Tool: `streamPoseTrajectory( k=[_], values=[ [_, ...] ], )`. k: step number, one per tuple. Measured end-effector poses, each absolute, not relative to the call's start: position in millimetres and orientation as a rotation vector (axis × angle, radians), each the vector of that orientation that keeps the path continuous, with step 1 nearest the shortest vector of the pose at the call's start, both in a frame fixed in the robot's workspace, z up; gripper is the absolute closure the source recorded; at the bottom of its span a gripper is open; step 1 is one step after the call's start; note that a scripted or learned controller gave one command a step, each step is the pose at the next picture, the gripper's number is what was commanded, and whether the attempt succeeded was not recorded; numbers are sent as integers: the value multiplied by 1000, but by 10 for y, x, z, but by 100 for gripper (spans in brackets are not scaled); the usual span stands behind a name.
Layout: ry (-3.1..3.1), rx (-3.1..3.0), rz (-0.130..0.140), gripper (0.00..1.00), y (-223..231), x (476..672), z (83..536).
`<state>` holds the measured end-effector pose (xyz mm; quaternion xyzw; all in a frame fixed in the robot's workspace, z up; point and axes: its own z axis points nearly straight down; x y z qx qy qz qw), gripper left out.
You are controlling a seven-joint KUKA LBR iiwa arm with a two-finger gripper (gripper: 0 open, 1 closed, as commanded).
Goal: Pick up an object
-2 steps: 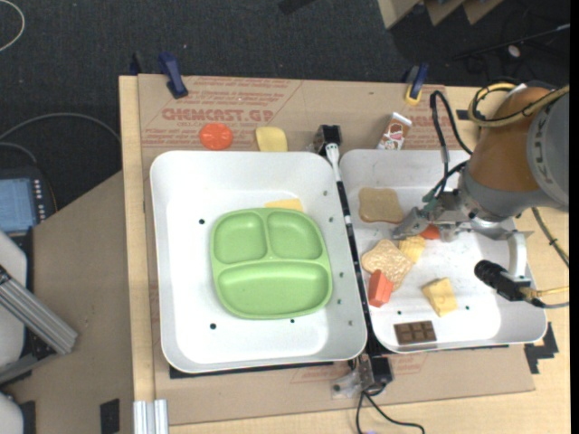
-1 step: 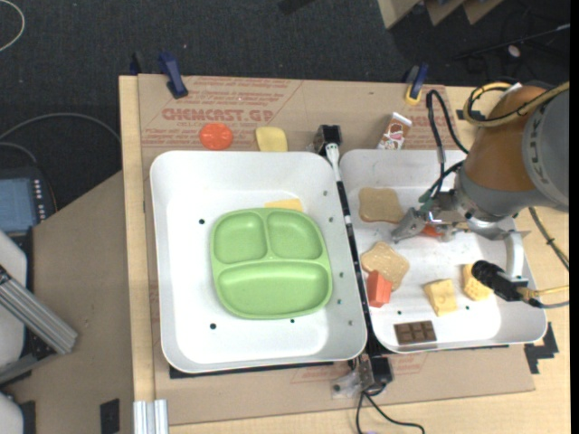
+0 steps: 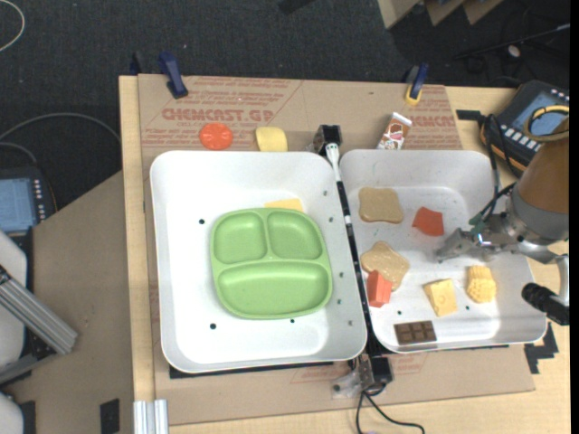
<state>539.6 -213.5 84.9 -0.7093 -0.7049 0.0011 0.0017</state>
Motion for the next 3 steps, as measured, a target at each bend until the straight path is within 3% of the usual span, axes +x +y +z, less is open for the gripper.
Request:
streamPoseTrajectory(
  k=[1, 2, 3],
  values=[
    [-2215, -2216, -3, 0, -2173, 4770, 846],
    [-2228, -2213, -8, 0, -2198, 5599, 985],
    [-2236, -2218, -10, 0, -1592, 6091, 1490]
  ],
)
